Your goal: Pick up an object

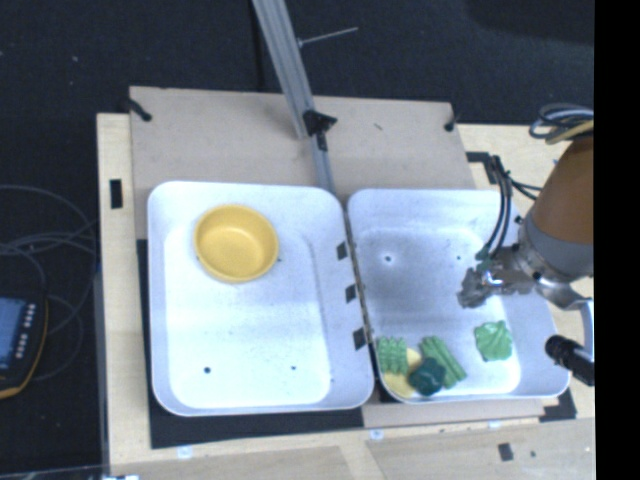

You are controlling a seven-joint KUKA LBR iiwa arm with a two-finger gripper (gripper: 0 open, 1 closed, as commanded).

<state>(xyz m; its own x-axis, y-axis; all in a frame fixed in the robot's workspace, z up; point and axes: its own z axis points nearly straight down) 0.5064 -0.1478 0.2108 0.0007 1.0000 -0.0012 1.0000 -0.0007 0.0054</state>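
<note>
The arm (pixel 565 218) reaches in from the right, its orange band high over the right bin (pixel 420 218) and its grey wrist bent down and toward the left. The fingers (pixel 476 290) hang over the right half of that bin, pointing down at its white floor; whether they are released or clenched cannot be told, as they are small and blurred. Nothing is seen between them.

Just below and slightly right of the fingers lies a light green toy (pixel 492 340), apart from them. Further down and to the left, along the bin's near edge, sits a cluster: a green ridged piece (pixel 392 352), a long green piece (pixel 444 358), a dark teal lump (pixel 427 377) and a bit of yellow (pixel 398 380) underneath, all touching or overlapping.

Far to the left of the fingers, in the left bin (pixel 250 368), a yellow bowl (pixel 237 243) stands upright in the upper corner. Both bins rest on the pale surface (pixel 400 128).
</note>
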